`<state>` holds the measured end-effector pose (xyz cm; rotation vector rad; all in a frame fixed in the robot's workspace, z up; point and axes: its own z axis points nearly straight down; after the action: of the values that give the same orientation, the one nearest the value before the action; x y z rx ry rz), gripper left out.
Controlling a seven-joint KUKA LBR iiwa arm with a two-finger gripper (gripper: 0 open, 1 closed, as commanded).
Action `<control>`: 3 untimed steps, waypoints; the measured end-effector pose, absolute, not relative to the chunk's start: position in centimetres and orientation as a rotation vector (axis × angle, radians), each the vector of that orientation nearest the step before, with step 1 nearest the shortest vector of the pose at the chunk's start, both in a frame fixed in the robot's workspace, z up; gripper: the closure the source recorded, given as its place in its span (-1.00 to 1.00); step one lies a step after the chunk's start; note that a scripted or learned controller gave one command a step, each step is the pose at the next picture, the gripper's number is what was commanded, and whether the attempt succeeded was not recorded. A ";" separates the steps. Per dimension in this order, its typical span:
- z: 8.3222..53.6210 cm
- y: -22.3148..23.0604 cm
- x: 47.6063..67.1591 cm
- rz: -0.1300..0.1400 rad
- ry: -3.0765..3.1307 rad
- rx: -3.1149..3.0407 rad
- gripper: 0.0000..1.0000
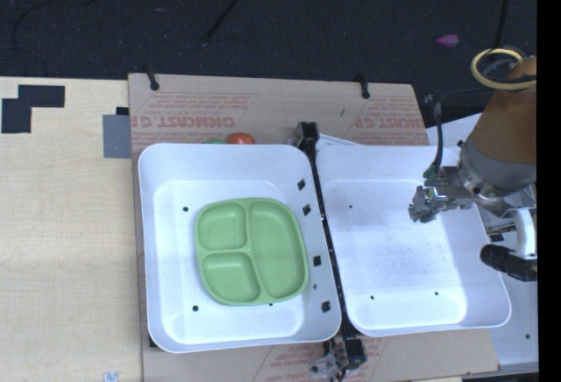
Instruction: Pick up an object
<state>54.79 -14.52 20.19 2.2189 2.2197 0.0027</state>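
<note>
Camera view: two shallow white bins sit side by side on the tabletop (61,222), over a sheet of brown cardboard (263,113) printed with red lettering. The left bin (166,196) holds a light green plate (252,251) with three compartments, two smaller ones on its left side and one longer one on its right. The plate lies flat near the middle of the bin floor, apart from all four walls. A small red-orange object (240,139) rests just behind the rear wall of the left bin, outside it, on the cardboard; its kind cannot be told. A black divider strip (317,222) runs between the two bins where their inner walls meet.

The right bin (394,284) has a bare white floor with faint grey scuffing. The arm (508,126) enters from the right, its orange band above the grey wrist. The end effector (424,203) hangs over the right part of the right bin, near that bin's right wall and well apart from the plate. Whether it is parted or closed cannot be told at this resolution. Nothing can be made out between its tips.
</note>
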 end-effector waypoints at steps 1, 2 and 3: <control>22.3 -14.6 54.8 0.001 2.223 2.220 1.00; 21.6 -10.0 55.0 -0.001 2.228 2.221 1.00; 20.6 -4.8 55.4 -0.002 2.229 2.221 1.00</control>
<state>55.44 -4.79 20.64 2.2208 2.2291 -0.0021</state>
